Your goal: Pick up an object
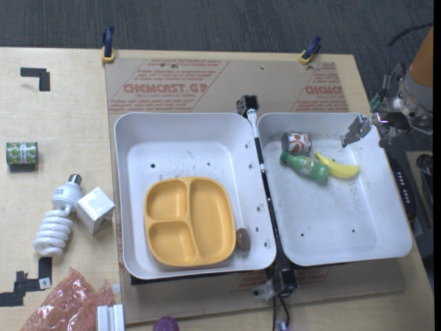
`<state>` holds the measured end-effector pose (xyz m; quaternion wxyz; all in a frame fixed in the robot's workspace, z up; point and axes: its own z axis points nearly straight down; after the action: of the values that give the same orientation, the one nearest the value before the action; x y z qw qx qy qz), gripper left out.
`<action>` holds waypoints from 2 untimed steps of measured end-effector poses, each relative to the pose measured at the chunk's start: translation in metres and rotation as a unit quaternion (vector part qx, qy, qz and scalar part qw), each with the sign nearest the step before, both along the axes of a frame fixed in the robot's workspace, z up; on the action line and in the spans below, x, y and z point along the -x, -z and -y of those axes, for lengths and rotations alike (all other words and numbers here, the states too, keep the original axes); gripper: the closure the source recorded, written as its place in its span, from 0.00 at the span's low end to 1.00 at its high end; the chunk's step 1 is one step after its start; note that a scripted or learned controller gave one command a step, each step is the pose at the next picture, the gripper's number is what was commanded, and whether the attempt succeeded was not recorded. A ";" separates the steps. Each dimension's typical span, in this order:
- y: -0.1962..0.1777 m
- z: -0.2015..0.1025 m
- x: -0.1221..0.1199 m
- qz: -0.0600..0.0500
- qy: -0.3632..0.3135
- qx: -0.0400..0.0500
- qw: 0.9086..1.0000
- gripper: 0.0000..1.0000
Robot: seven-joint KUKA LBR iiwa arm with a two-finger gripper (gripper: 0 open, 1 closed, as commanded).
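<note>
The gripper hangs over the right bin's far corner; the banana lies just left-below, long axis nearly across — grip state: cannot tell.

Camera looks down, apparently slanted, on both bins.

Arm reaches in — tool hangs low.
</note>
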<state>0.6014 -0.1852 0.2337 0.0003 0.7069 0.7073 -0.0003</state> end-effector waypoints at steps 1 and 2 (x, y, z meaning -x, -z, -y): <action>0.141 -0.055 0.036 0.000 0.000 0.000 1.000 0.00; 0.141 -0.084 0.116 0.000 0.002 -0.001 1.000 0.00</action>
<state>0.4854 -0.1008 0.0922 -0.0002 0.7080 0.7062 0.0000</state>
